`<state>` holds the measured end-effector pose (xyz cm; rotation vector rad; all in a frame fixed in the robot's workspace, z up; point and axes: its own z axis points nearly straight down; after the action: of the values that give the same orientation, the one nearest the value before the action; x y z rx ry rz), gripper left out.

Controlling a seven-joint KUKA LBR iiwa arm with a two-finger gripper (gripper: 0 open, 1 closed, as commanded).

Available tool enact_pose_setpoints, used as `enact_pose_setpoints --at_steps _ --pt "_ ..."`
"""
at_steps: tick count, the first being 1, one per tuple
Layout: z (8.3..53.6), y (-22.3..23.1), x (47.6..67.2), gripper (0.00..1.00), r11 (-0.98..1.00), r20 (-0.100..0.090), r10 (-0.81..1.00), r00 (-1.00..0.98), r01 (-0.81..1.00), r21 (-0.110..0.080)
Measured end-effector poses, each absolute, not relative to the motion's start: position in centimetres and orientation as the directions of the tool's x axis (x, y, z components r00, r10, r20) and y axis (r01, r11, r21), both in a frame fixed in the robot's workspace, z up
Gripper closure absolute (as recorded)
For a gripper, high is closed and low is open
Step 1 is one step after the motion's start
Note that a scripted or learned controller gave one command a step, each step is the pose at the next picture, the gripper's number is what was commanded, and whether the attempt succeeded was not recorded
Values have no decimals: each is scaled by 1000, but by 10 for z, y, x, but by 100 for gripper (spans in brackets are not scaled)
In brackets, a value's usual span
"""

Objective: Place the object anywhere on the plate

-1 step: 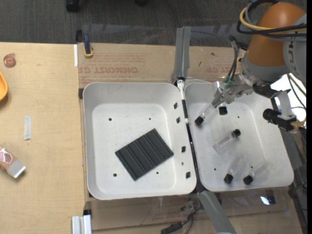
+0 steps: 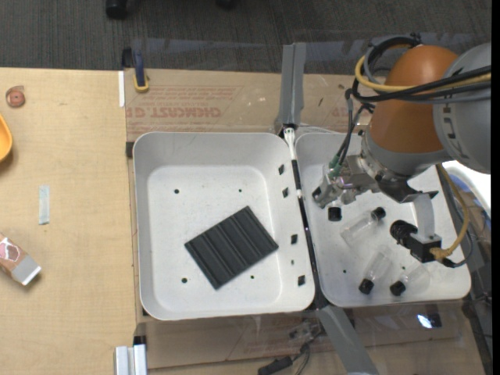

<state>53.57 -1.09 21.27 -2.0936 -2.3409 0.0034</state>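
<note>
The gripper [image 2: 334, 201] hangs low over the right-hand white bin [image 2: 449, 287]; whether it is spread or pinching anything cannot be told. Small clear plastic vials with black caps [image 2: 383, 268] lie just beside and below it. Well to its left, the dark ribbed rectangular plate [image 2: 231, 246] lies in the left-hand white bin [image 2: 156, 209].

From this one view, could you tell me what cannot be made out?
- Gripper: the arm's wrist covers it, so its state is unclear.
- Clear bottles in the right bin: too faint to count.
- Orange thing: cut by the left edge.
- Dark ridged plate in the left bin: fully seen.
</note>
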Motion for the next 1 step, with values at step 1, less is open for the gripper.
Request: enact_pose_setpoints --at_steps 1 --pt "215 86 543 100 256 -1 967 -256 967 -2"
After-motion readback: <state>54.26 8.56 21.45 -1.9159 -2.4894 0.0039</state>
